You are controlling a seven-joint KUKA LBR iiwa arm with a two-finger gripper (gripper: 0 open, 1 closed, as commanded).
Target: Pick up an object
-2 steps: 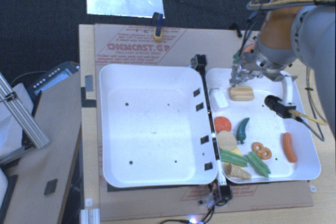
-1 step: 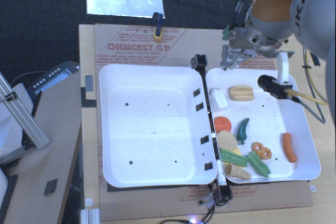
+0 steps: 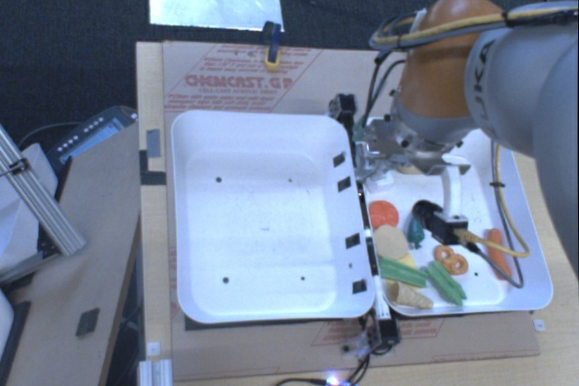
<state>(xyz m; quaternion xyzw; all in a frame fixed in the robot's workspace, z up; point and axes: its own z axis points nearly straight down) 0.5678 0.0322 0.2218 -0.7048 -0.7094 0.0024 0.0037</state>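
The right bin (image 3: pixel 534 285) holds several toy foods: a red round slice (image 3: pixel 384 213), a beige piece (image 3: pixel 391 241), a green pod (image 3: pixel 403 270), a second green piece (image 3: pixel 446 281), an orange pretzel (image 3: pixel 450 260), a carrot (image 3: pixel 499 250), a small teal item (image 3: pixel 414 233) and a tan cone (image 3: pixel 407 296). My gripper (image 3: pixel 373 160) hangs over the right bin's far left corner, close to the wall between the bins. It sits just above and behind the red slice. The wrist hides what lies under it.
The left white bin (image 3: pixel 194 194) stands beside the right one, with black clips (image 3: pixel 353 240) along the shared wall. Both rest on a cardboard sheet (image 3: pixel 235 77). A yellow and black clamp (image 3: pixel 270 45) sits at the back edge. The grey arm (image 3: pixel 534 86) covers the right bin's far side.
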